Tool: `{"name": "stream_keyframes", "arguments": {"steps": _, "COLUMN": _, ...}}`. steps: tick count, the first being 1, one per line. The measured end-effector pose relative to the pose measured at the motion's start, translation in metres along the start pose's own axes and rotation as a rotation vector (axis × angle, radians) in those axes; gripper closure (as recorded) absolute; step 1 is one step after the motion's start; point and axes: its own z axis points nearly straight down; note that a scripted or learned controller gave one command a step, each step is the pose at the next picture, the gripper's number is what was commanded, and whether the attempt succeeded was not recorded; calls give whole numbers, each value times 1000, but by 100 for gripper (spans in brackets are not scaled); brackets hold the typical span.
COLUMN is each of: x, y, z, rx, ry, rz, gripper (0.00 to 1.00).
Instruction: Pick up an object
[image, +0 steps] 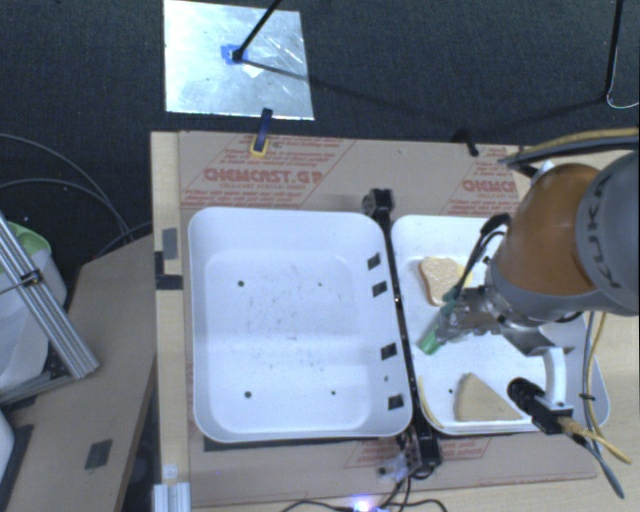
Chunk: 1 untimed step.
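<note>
KUKA arm (570, 240) over right bin (430, 405), gripper (450, 325) state unclear; board (262, 175) reads CHEMCAST

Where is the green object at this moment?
The green object lies in the right bin, near its left wall, below the tan bread-like piece and beside the tool.
</note>
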Motion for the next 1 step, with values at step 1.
{"name": "stream_keyframes", "arguments": {"steps": 1, "x": 61, "y": 0, "z": -110, "rx": -5, "ry": 1, "rz": 0, "gripper": 100}}
